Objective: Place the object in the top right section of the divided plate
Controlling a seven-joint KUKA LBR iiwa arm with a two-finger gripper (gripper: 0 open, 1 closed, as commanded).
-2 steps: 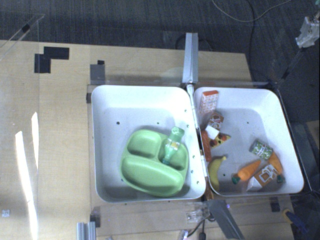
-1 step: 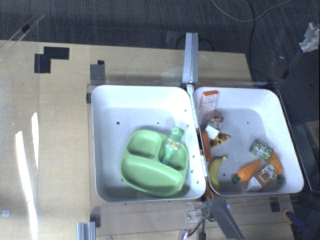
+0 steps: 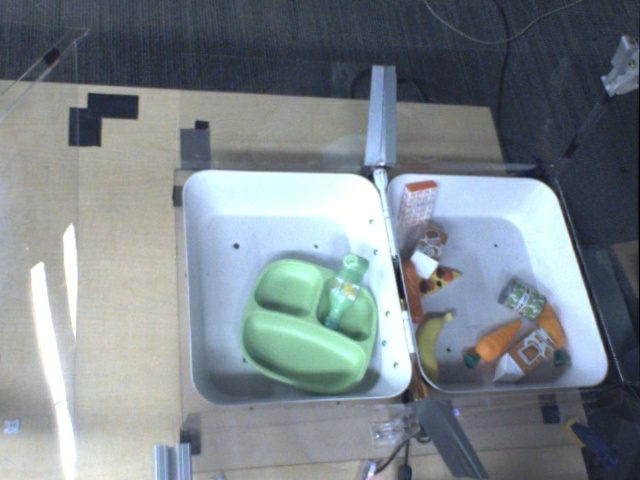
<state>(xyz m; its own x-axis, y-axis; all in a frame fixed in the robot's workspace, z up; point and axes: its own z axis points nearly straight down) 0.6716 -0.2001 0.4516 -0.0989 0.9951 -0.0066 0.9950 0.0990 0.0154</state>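
A green divided plate (image 3: 300,353) sits in the left bin (image 3: 230,228), toward its front right. It has one large front section and two smaller back sections. A clear green plastic bottle (image 3: 345,290) lies in the plate's top right section, with its cap end sticking out over the back rim. Nothing is touching the bottle.
The right bin (image 3: 500,228) holds an orange-and-white carton (image 3: 418,206), a banana (image 3: 430,340), a carrot (image 3: 497,340), a green can (image 3: 523,298) and several other small food items. A metal post (image 3: 381,118) stands behind the wall between the bins.
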